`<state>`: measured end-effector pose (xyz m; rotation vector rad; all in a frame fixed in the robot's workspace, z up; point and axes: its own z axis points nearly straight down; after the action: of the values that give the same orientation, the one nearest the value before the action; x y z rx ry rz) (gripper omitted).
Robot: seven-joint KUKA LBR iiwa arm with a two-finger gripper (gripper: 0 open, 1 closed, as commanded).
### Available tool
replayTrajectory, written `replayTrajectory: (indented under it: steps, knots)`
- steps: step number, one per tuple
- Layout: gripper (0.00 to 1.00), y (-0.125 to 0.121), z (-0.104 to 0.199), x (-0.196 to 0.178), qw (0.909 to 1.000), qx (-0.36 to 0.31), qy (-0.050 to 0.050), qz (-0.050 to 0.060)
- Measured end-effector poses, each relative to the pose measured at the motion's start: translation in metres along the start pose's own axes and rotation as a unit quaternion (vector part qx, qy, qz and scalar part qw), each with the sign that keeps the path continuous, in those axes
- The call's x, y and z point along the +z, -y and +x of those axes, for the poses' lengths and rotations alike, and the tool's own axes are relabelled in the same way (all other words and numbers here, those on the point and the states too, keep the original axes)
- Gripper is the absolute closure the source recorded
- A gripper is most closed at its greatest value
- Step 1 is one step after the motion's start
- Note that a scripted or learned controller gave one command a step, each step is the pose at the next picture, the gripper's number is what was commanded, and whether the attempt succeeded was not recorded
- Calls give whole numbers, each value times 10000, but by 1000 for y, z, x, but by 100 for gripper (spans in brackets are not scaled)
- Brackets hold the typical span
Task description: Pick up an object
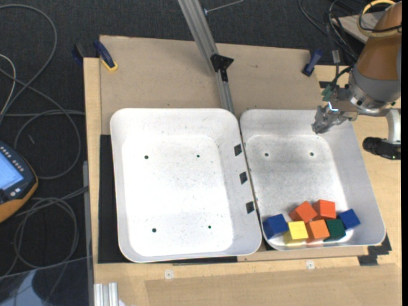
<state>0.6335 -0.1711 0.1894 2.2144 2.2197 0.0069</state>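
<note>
From my station I see the right bin (280,132), where small coloured cubes crowd the near edge: blue cube (275,224), yellow cube (297,231), orange cube (306,211) among them. They look light, rigid and flat-sided, so I'd pinch opposite faces of the outlying blue cube. The gripper (321,121) hangs over the bin's far corner, well apart from them; whether its pincer is spread I cannot tell.

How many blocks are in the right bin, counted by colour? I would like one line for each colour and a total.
All lie clustered at the near end of the right bin.
Blue blocks: 2
Orange blocks: 3
Yellow block: 1
Green block: 1
Total: 7
</note>
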Motion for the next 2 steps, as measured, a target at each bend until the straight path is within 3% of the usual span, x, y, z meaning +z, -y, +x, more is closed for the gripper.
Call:
replayTrajectory:
  steps: [1,2]
  knots:
    - [100,-2,0,-49,10000,2,5,-4]
    - [100,8,50,-58,10000,-16,-21,44]
